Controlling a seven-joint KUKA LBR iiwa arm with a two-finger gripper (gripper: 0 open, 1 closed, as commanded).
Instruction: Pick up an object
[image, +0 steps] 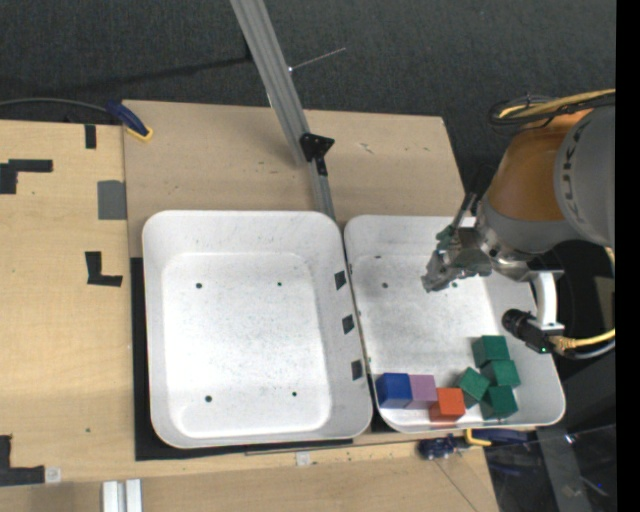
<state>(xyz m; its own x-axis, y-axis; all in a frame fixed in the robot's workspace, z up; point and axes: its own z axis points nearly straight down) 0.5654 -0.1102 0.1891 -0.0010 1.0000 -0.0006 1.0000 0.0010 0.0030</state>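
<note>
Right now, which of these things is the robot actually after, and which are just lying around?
Part of the job:
- gripper
- blue block
- purple block
- orange block
- green blocks
- right bin holding them

Just lying about:
- left bin
- black tape marks
- metal pole
- blue-and-yellow clamp

A robotics lab: plywood bench (250, 150) with tape marks, two white bins (245, 235), a grey arm (560, 190).

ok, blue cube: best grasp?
Judging by this view, come straight down on the blue cube and pinch its near and far faces. The bin wall is on its left and the purple cube touches its right, so those sides look blocked.
</note>
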